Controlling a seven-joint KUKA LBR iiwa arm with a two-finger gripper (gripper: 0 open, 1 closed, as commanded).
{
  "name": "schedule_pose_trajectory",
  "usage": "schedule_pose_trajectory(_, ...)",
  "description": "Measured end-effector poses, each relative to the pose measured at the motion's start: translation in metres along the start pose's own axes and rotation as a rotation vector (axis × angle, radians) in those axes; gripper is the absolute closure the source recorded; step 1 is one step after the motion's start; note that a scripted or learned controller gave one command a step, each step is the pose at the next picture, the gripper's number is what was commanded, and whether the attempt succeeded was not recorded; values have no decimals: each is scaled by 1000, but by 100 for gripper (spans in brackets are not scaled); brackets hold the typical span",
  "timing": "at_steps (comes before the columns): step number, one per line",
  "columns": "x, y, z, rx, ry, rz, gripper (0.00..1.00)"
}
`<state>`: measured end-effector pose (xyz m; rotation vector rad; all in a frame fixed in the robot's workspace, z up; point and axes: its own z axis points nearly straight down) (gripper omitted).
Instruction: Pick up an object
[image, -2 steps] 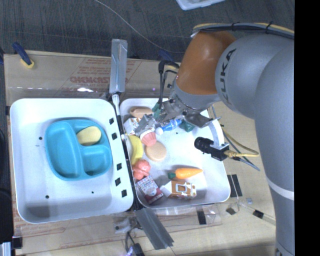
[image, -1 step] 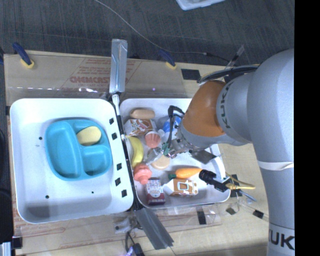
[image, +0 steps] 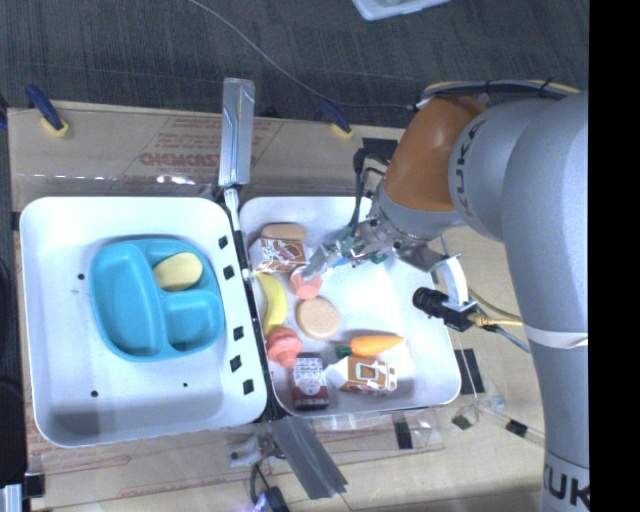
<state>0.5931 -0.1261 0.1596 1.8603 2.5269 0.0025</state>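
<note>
End effector (image: 322, 262) over crowded right bin (image: 440, 372), grip state unclear, bare floor beside carrot (image: 372, 344)

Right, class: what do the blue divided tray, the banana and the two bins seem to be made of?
Blue divided tray: looks like moulded plastic, smooth and evenly coloured with rounded compartment walls.
Banana: probably a plastic toy, uniformly yellow with no natural marks, though too small to be sure.
Left bin and right bin: likely white plastic, with soft glossy reflections and rounded corners.

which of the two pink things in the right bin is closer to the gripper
The upper pink piece, right below the gripper; the other pink piece lies lower, beside the banana.
</note>
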Motion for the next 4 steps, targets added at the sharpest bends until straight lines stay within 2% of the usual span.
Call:
schedule_pose_trajectory(1, -50, 48, 65, -1, -6, 15, 0)
schedule_pose_trajectory(2, 1, 17, 64, 2, -8, -358, 0)
schedule_pose_trajectory(3, -3, 52, 63, 1, -2, -391, 0)
schedule_pose_trajectory(4, -44, 31, 49, 2, 0, -243, 0)
